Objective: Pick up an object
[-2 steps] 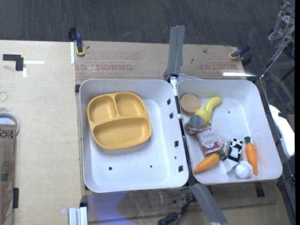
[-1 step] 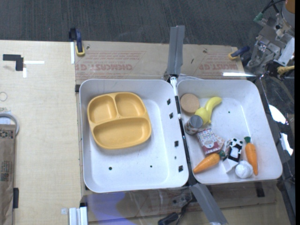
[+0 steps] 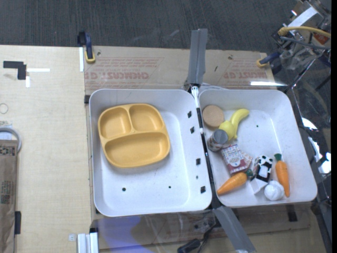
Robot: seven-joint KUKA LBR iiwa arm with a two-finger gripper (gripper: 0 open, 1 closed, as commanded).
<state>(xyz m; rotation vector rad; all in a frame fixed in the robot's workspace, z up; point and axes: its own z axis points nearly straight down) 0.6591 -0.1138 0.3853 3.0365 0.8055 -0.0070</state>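
The right bin [image 3: 295, 136] holds several small items. A tan round disc [image 3: 213, 116] lies at its far left, beside a yellow banana-shaped toy [image 3: 235, 123]. A small grey cup [image 3: 220, 137] sits just below them. Nearer the front lie a pink-red packet [image 3: 235, 159], an orange carrot [image 3: 231, 183], a black-and-white toy [image 3: 264, 168], a second carrot [image 3: 283, 177] and a white ball [image 3: 274, 192]. Arm hardware with a yellow cable [image 3: 303, 31] sits at the top right, off the bins.
The left bin [image 3: 152, 194] holds a yellow divided plate [image 3: 134, 135] in its far-left part. A grey divider bar [image 3: 197, 57] rises between the bins at the back. Cardboard [image 3: 42, 141] covers the bench to the left.
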